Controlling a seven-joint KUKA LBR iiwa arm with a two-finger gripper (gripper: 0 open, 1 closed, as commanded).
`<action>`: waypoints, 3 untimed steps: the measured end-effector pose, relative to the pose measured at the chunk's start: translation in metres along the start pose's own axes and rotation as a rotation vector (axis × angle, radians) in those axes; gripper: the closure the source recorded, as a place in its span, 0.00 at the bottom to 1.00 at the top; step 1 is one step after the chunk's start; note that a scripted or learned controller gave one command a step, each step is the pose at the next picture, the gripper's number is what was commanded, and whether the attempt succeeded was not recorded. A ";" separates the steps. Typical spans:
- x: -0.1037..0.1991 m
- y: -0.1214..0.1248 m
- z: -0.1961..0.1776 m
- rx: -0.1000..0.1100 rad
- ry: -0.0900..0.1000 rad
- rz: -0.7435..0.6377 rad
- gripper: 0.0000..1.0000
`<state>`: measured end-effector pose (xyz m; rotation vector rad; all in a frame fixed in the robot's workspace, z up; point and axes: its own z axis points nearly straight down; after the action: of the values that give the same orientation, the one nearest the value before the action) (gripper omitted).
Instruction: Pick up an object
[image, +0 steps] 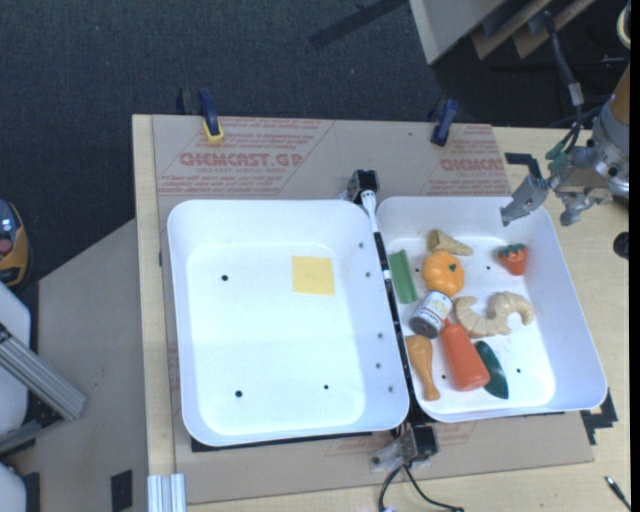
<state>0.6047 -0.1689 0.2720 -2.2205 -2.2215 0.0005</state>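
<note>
— Crowding the right bin (570, 330) is where the pickable things sit, yes?

— Yes. A small red strawberry (513, 258) lies apart from the rest near the far right side, closest to the gripper (548, 195). Left of it an orange pumpkin-like piece (443, 272) touches a tan scrap (447, 243) on its far side and a small tin can (431, 314) on its near side.

— And beside those?

— A green stick (402, 276) lies along the left wall, just beside the pumpkin piece. A pale croissant shape (495, 313) curls near the middle, touching an orange-red bottle (461, 358). A drumstick (423, 364) lies to the left of the bottle and a dark green piece (492, 368) to its right, all packed close.

— The arm?

— It comes in from the right, with the gripper hanging over the far right corner of that bin, above the rim and apart from every item. Its jaws look spread apart, with nothing between them.

— The other side?

— The left bin (190, 300) holds a yellow square (313, 275) lying flat, well apart from everything. Both bins rest on a brown board (300, 150) on the tabletop, held by blue clamps (209, 112) at the far edge.
</note>
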 end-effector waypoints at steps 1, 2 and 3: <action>0.055 0.063 0.092 0.002 0.002 -0.007 0.00; 0.154 0.062 0.087 0.003 0.004 -0.010 0.00; 0.147 0.062 0.076 0.000 0.000 -0.001 1.00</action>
<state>0.6667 -0.0222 0.1958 -2.2197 -2.2232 0.0004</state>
